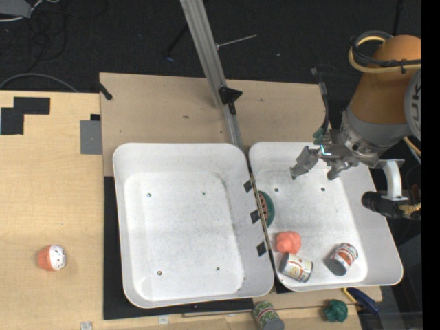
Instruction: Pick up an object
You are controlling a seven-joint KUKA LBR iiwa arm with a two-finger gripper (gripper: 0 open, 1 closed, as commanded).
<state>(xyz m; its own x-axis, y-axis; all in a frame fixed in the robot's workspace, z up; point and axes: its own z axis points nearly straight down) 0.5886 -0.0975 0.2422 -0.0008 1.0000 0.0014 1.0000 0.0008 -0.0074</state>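
1. The grey arm's two-finger tool (317,166) hangs over the far part of the right shallow white bin (371,267), fingers spread apart, grasping nothing.
2. Near that bin's front lie a soft orange-red lump (289,241), a tipped red-and-white tin can (296,267) just beside it, and another tipped can (342,258) to their right.
3. A dark green round object (266,209) rests against the bin's left wall.

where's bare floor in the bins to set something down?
The left bin offers bare floor wall to wall. In the right bin, the patch under the open tool, above the orange lump, is free. Its near edge is crowded: lump, two cans, green object by the divider.
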